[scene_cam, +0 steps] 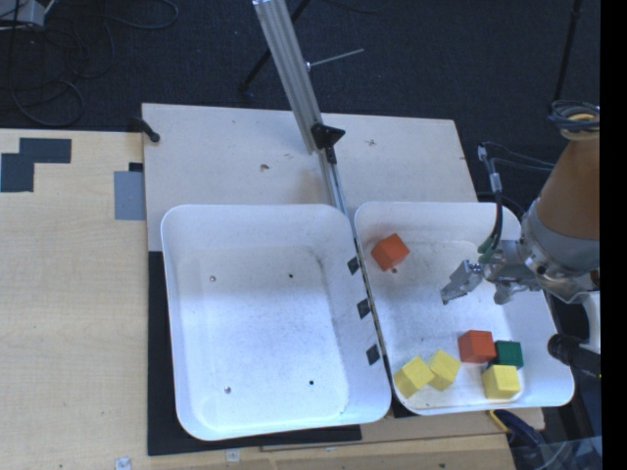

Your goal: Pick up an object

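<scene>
Though no writing can be read on any block, the orange block (390, 252) sits tilted, corner toward the camera, in the right bin (441, 218), up and left of the gripper (477, 284), whose fingers stand apart and empty above the bin floor, far from the yellow blocks (428, 371).

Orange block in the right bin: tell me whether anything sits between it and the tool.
Nothing visible does. The orange block sits alone in the upper part of the right bin, with bare white floor between it and the tool. The other blocks are clustered near the bin's lower edge, off that line.
</scene>
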Robot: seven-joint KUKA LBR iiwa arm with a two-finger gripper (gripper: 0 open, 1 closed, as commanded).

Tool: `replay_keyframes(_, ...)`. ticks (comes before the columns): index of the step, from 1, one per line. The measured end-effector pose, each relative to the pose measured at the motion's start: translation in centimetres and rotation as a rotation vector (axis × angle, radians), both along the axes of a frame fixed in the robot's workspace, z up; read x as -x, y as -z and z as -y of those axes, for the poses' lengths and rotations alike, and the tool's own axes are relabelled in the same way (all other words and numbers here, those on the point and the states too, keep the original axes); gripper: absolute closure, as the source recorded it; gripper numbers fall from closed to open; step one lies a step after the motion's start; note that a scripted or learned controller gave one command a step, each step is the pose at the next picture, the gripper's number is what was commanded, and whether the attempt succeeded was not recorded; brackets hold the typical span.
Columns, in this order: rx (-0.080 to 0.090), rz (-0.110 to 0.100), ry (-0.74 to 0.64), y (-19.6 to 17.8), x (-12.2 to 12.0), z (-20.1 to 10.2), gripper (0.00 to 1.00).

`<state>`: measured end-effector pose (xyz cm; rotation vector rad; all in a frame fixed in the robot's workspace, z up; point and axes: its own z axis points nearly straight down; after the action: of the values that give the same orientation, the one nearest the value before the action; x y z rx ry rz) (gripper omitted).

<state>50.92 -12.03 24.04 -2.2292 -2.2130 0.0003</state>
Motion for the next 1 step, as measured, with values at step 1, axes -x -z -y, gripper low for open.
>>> replay_keyframes(1, 0.004, 0.006, -0.004, -9.22, 0.56, 4.9, 0.0)
